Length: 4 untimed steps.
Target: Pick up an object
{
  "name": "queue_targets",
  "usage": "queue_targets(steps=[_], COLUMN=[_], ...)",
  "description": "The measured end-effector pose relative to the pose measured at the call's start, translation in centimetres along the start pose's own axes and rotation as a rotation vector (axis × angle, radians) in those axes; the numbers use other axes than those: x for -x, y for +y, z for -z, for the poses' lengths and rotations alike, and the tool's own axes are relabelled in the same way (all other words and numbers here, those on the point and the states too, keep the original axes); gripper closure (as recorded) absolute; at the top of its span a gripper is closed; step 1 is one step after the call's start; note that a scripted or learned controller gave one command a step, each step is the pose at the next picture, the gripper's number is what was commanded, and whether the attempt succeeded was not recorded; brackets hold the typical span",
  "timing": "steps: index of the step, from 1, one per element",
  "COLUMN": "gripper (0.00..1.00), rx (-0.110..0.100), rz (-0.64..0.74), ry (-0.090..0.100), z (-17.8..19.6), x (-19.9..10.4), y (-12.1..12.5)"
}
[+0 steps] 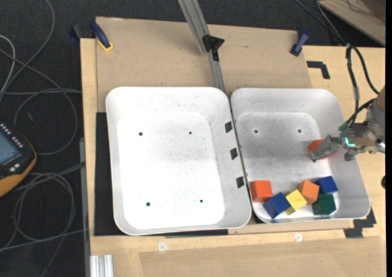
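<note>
My gripper [324, 148] reaches in from the right edge over the right bin [278, 107], above its right-middle part. A small orange block [315, 144] shows right at the gripper's left tip, touching or overlapping it; whether it is held I cannot tell. Along the bin's near wall lie several blocks: an orange one [261, 189], a blue one [277, 204], a yellow one [296, 199], a second orange one [310, 190], another blue one [327, 184] and a green one [324, 204].
The left bin [165, 101] sits beside the right one, with black clips [233, 153] along the shared wall. A slanted metal pole [195, 12] rises behind the bins. Cables trail at the right edge near the arm.
</note>
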<state>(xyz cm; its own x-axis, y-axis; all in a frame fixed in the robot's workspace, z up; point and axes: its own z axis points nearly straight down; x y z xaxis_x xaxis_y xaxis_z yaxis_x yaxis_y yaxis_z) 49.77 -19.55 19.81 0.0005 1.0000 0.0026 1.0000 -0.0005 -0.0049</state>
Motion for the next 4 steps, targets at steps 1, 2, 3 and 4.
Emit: queue_targets(steps=[1,2,3,4], gripper=[0.00,0.00,0.00,1.00], rx=[0.004,-0.003,-0.001,0.006], rz=[0.001,0.000,0.001,0.001], ry=[-0.001,0.001,0.001,-0.001], z=[0.2,-6.2,-10.1,-8.8], x=[0.0,0.0,-0.1,0.0], y=[0.1,-0.2,-0.2,-0.1])
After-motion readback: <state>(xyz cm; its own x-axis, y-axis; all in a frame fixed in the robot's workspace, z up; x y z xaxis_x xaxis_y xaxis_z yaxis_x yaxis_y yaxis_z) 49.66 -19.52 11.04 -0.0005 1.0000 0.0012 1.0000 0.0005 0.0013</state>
